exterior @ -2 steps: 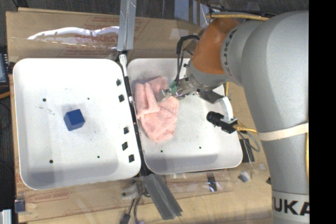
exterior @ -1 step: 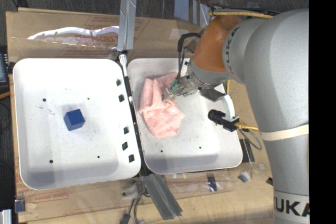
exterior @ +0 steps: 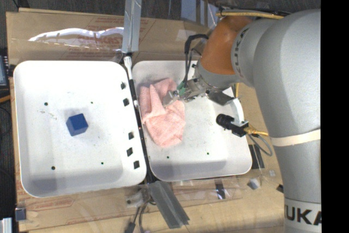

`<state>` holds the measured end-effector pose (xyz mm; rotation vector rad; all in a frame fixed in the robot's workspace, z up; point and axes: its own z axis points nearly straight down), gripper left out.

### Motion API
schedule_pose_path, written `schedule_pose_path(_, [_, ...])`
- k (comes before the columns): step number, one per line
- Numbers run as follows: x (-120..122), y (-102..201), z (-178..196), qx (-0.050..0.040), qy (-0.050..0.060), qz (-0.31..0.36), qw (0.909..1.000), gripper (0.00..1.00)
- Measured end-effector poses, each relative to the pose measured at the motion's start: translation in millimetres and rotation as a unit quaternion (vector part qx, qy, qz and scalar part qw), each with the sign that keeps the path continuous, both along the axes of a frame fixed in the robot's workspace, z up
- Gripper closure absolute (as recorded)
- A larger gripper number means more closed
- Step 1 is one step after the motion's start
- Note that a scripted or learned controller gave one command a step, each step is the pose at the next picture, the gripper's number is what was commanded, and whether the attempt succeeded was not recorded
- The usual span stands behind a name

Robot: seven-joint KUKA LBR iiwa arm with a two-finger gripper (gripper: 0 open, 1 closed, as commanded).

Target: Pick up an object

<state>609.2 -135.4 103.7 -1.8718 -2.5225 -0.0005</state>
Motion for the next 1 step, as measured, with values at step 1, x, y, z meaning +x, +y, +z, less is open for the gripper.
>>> schedule_pose_path(1, [-36.0,15.1,-10.4,-0.0006,0.0,0.017,0.9999,0.0])
